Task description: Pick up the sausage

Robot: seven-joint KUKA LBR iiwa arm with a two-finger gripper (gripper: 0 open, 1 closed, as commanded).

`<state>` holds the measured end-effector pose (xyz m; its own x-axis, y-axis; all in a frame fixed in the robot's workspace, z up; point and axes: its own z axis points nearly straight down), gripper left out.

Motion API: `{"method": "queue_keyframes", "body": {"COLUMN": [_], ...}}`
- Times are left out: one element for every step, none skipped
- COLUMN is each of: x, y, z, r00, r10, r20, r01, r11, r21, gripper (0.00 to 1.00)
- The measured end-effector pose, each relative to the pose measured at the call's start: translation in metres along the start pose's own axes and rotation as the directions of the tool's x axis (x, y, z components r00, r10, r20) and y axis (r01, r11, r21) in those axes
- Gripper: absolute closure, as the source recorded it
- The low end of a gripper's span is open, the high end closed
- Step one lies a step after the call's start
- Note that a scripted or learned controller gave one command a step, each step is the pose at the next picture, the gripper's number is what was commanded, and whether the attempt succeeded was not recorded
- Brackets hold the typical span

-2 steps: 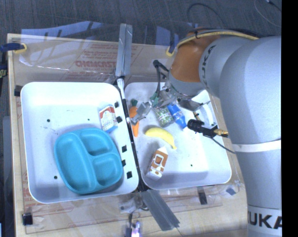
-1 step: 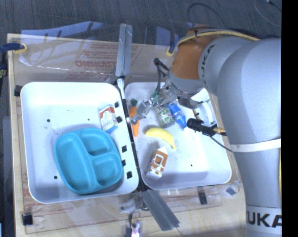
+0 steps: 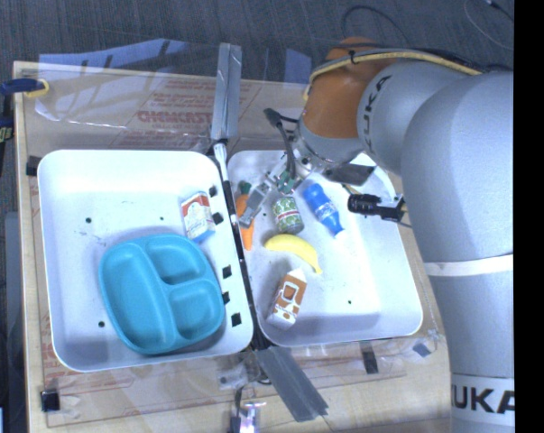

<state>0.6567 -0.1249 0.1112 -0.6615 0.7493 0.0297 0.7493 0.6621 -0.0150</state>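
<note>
Camera view: pincer (image 3: 273, 186) partly hides a reddish item (image 3: 243, 207).

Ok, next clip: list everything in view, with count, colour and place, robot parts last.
Bins: 2, white, side by side on the bench.
Tray: 1, blue, sectioned, left bin.
Carton: 1, white and red, left bin, by the divide.
Banana: 1, yellow, right bin, middle.
Bottle: 1, blue, right bin.
Jar: 1, green label, right bin, under the gripper.
Box: 1, white and orange, right bin, front.
Orange item: 1, right bin, left wall; too unclear to name.
Gripper: 1, over right bin's back left.
Arm: 1, grey, orange band, from right.
</note>
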Motion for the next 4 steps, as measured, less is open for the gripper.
{"method": "queue_keyframes", "body": {"x": [0.027, 0.010, 0.050, -0.015], "y": [-0.020, -0.025, -0.056, -0.034], "z": [0.009, 0.018, 0.018, -0.016], "r00": [0.991, 0.987, 0.997, 0.997], "r10": [-0.124, -0.155, -0.066, 0.073], "r20": [0.060, 0.035, 0.043, 0.032], "r01": [0.125, 0.156, 0.067, -0.073], "r11": [0.992, 0.988, 0.998, 0.997], "r21": [-0.012, -0.011, -0.012, -0.019], "gripper": [0.00, 0.00, 0.00, 0.00]}}
